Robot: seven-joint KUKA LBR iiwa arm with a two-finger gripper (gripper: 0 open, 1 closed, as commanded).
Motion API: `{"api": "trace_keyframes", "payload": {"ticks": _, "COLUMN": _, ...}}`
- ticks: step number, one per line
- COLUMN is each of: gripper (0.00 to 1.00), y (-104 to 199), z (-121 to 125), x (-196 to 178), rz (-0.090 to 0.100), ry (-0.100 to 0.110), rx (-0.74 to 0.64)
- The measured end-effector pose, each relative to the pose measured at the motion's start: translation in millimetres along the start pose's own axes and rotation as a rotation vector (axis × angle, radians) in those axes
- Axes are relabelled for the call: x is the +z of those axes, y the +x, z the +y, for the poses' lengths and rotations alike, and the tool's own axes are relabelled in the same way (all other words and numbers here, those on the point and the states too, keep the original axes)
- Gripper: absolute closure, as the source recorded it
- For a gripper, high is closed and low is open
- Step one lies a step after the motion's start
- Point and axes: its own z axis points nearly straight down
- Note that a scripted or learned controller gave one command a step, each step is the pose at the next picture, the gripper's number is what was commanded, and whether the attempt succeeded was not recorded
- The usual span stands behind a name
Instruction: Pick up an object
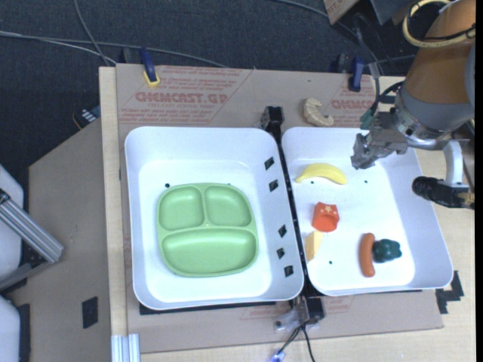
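Observation:
My gripper [363, 159] hangs over the far part of the right bin [423, 225], just right of a yellow banana [321, 174]. Nothing shows between its fingers. Closer to the front of that bin lie a red-orange pepper-like piece [326, 216], a pale yellow wedge [310, 243] by the left wall, a red sausage [367, 254] and a dark green lump [388, 250] touching the sausage.
The left bin [143, 202] holds a green three-compartment plate [207, 228]. A beige piece [318, 112] lies on the cardboard behind the right bin. Black clips run along the divider [284, 202] between the bins. The arm fills the upper right corner.

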Motion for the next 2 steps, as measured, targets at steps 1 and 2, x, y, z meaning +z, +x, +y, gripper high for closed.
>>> {"api": "trace_keyframes", "payload": {"ticks": 1, "gripper": 1.0, "y": 41.0, "z": 17.1, "x": 0.0, "rz": 0.0, "ry": 0.001, "rx": 0.001}}
{"api": "trace_keyframes", "payload": {"ticks": 2, "gripper": 1.0, "y": 90.7, "z": 35.1, "x": 16.2, "rz": -0.001, "ry": 0.001, "rx": 0.002}}
